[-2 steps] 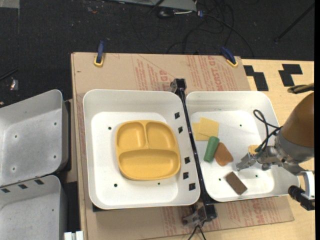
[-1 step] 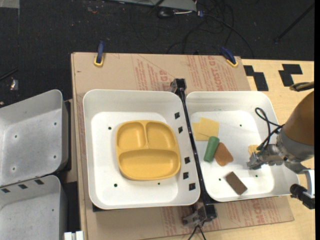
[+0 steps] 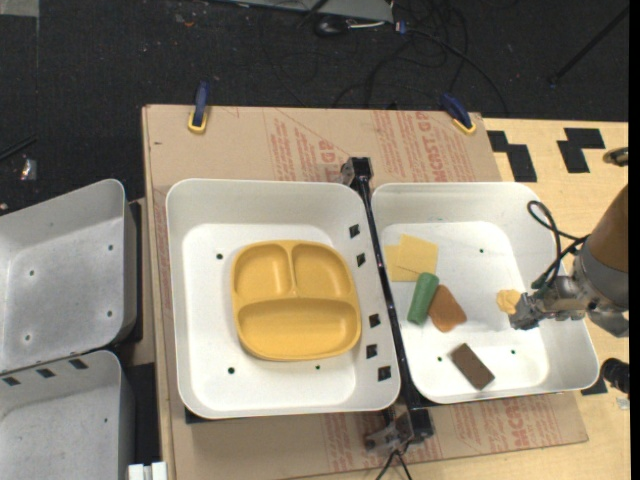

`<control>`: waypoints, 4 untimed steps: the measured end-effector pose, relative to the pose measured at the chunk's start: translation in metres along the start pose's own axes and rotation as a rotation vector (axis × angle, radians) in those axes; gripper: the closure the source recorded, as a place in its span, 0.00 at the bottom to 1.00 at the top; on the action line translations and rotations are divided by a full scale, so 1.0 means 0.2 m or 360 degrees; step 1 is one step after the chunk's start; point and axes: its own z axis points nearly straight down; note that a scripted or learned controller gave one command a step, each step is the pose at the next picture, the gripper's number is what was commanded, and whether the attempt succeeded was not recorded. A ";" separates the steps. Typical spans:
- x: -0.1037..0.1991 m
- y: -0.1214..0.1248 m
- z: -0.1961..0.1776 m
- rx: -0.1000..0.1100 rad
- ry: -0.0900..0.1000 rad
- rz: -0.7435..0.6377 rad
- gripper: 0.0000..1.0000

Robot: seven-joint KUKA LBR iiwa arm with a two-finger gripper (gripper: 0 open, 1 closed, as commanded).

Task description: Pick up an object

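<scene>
Dark floor surrounding cardboard-topped worktop [image 3: 300, 148]; my end effector [image 3: 524, 313] is hovering in right bin [image 3: 470, 203], grip state unclear.

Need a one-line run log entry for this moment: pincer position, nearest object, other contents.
pincer: low in right bin, right side | nearest: small yellow piece | grasp: unconfirmed | also there: green cylinder, brown block | left bin: yellow divided plate

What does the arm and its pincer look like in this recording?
The arm enters from the right as a rounded grey-brown body. A black cable loops off it over the right bin's edge. The pincer is a small, dark grey metal assembly at its tip.
</scene>
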 end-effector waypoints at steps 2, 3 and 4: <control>-0.01 0.00 -0.48 -0.0004 -0.0002 -0.0007 1.00; 0.27 0.00 -0.44 0.0006 0.0005 -0.0012 1.00; 0.49 0.07 -0.41 0.0006 0.0004 -0.0011 1.00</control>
